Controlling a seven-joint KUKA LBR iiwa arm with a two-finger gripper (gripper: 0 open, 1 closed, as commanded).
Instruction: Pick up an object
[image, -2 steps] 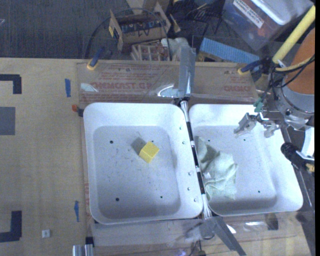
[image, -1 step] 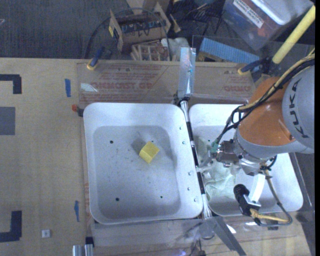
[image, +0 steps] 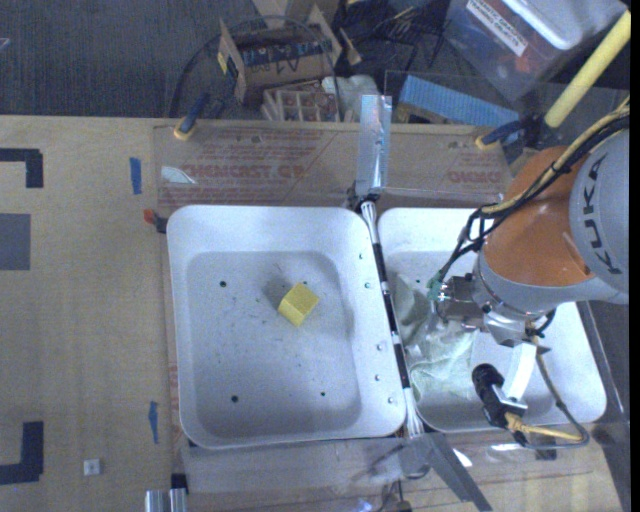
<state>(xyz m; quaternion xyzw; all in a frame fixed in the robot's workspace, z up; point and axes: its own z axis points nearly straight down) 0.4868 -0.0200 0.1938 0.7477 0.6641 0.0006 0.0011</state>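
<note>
A small yellow block (image: 298, 303) lies in the left bin (image: 200, 250), a little above its middle. In the right bin (image: 420, 232), a pale, crumpled cloth-like thing (image: 435, 355) is spread along the left side. The arm's orange band and grey wrist hang over the right bin. My gripper (image: 441, 303) points down at the upper part of the crumpled thing, and the wrist hides most of it. I cannot tell whether it touches the crumpled thing.
A raised divider (image: 385, 300) separates the two bins. A black cable with a yellow end (image: 515, 420) dangles from the wrist over the right bin's front. Boxes and clutter (image: 290, 70) stand behind the bench.
</note>
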